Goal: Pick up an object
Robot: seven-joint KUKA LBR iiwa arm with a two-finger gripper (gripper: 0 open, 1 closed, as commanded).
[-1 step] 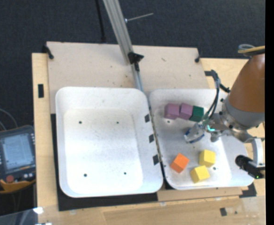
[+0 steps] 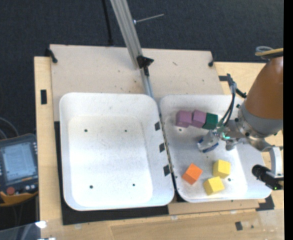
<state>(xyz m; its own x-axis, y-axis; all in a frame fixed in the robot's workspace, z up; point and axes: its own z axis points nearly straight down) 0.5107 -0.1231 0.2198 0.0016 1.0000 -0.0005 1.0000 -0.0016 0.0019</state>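
gripper low in right bin near green block; its opening can't be told.

— What's carrying everything?

— A pale wooden bench, with a lighter board laid across its far part.

— And directly on it?

— Two shallow white bins, touching side by side: the left bin and the right bin (its near edge reaches almost to the bench front). A slanted metal post rises from the board just behind where the bins meet.
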